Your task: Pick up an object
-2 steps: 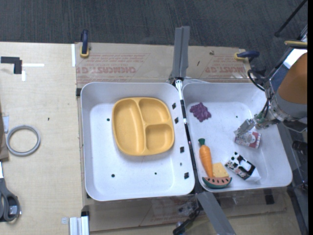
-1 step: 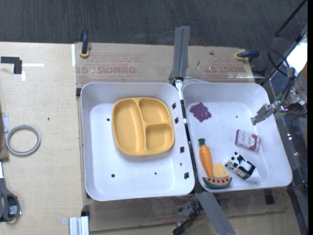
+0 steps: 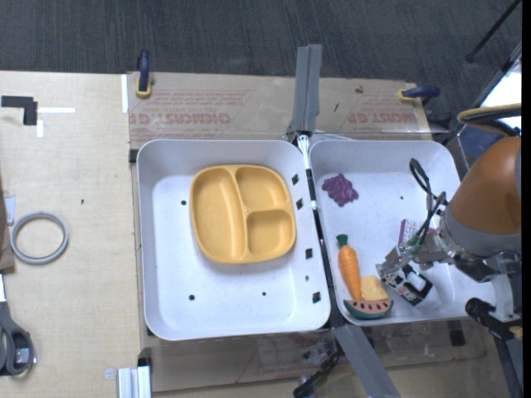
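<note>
Nearest the camera, right bin [image 3: 431,157] front edge: watermelon slice toy [image 3: 367,308] lying flat at the front wall, a yellow wedge like cheese [image 3: 374,288] touching it just behind, and a carrot toy [image 3: 348,270] lying lengthwise along the divider, green top pointing away. The gripper [image 3: 404,274] is low in the same bin, just right of the yellow wedge, arm [image 3: 489,197] reaching in from the right; cannot tell whether the jaws are spread or pressed together, too much clutter of cables and metal there, and nothing is visibly between them. Likely target is the yellow wedge or the watermelon, both just beside the tool. Judgement: these look like small light plastic or rubber play food, stiff enough, smooth and a bit slippery; the carrot is best taken across its thick middle, the wedge across its flat sides, the watermelon is thin and flat so harder to get under. Farther back in that bin, a purple grape cluster [image 3: 339,189], well apart from the tool, lumpy and maybe soft. Left bin [image 3: 158,247] holds a yellow divided plate [image 3: 243,213]. On the counter [image 3: 75,181] far left, a tape roll [image 3: 37,237].
</note>
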